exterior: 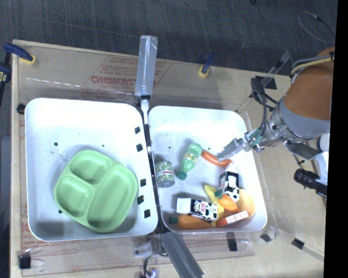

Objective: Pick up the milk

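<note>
Carrot at right bin's front wall, touching milk carton, cow-patterned, lying flat, lettering unreadable. Second cow-print carton, banana, green bottle, can nearby. Pincer over another carrot; opening cannot be told. Green tray in left bin.

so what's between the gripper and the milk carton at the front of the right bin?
In the camera view, another cow-print carton and a banana lie between the gripper and the milk carton.
</note>
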